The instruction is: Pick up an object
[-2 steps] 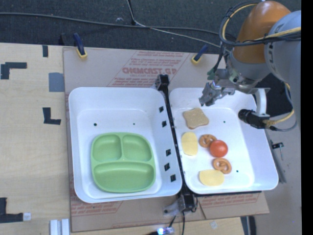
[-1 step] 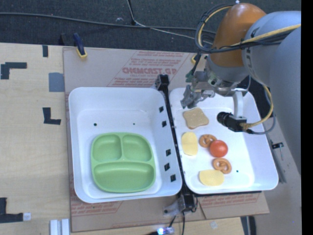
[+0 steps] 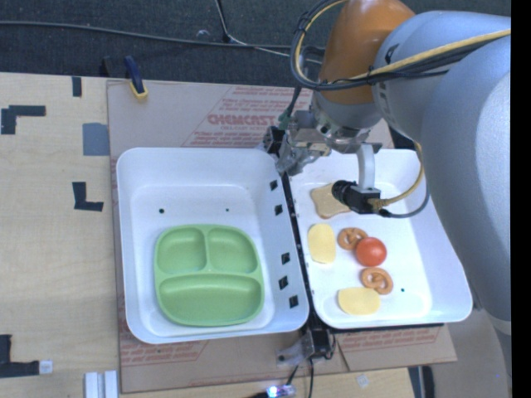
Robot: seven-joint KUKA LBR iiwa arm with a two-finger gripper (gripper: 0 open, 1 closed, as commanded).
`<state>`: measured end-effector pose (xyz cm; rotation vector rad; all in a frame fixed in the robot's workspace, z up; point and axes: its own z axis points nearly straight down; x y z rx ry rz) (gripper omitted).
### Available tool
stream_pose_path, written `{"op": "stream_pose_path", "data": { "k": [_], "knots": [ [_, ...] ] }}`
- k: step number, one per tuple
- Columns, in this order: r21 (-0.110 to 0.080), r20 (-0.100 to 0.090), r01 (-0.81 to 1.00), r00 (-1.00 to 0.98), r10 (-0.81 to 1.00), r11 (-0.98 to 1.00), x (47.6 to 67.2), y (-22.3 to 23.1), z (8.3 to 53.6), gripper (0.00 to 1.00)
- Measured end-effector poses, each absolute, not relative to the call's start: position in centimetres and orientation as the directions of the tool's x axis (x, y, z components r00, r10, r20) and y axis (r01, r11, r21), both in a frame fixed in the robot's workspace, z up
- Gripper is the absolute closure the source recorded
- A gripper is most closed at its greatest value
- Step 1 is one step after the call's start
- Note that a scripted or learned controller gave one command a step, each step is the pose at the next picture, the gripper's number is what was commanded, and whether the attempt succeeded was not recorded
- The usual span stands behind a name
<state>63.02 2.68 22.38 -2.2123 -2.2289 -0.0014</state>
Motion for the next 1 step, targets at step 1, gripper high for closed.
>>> {"op": "stream_pose_path", "data": {
  "k": [1],
  "knots": [
    [-0.001, 0.001, 1.0, -0.006, 1.0, 0.006, 63.43, 7.44, 23.08, 1.0]
  ]
}}
